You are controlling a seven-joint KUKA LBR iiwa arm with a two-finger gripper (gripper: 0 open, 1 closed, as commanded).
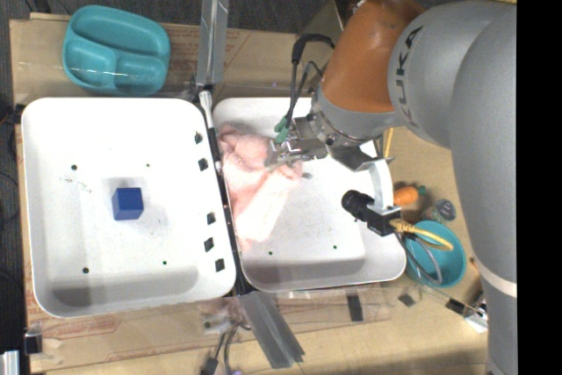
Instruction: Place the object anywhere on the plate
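A teal divided plate point(115, 48) lies on the bench beyond the far left corner of the left bin point(53, 127). Inside that bin, left of its middle, sits a small blue cube point(128, 203). A crumpled pink cloth point(255, 180) lies along the left side of the right bin point(307, 272). My gripper point(286, 150) hangs low over the cloth's upper part, at or very near its surface, under the orange-banded wrist. The gripper body hides the part of the cloth right beneath it.
A metal bar point(212, 35) stands at the back between the two bins. Black clips point(211, 219) line the seam between them. On the bench to the right of the right bin are a small teal bowl point(436, 252) and an orange item point(407, 194).
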